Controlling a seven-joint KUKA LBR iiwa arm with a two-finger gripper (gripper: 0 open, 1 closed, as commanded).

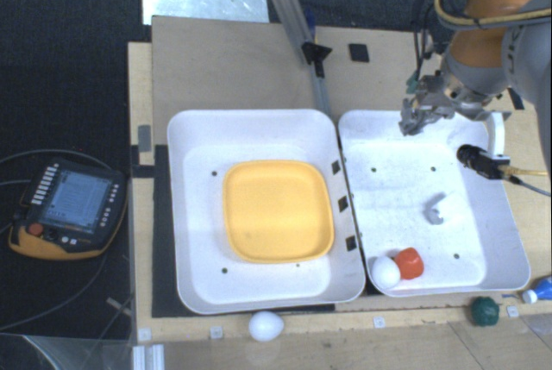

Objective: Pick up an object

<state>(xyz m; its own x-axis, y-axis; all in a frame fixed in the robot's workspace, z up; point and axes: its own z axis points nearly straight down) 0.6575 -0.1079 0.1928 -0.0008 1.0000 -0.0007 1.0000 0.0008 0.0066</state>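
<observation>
The gripper (417,120) hangs over the far end of the right bin (500,269), close to that bin's back wall, at the end of the grey arm (496,40) with its orange band, which comes in from the right; whether it is open or closed cannot be told from this slanted view, and nothing can be seen in its grasp. The things it might pick up lie well apart from it, toward the near end of the same bin; a small grey curved piece (435,210) rests on the bin floor about midway down, nearer the right wall; an orange cup (409,263) lies in the near left corner, touching a white egg-shaped object (385,272) just to its left. The left bin (190,187) holds a yellow square plate (278,210) lying flat in its middle. Outside the bins, on the bench's near edge, sit another white egg (266,326) below the left bin and a dark green ball (484,310) below the right one; a teach pendant (67,206) lies on the dark floor at the left.
</observation>
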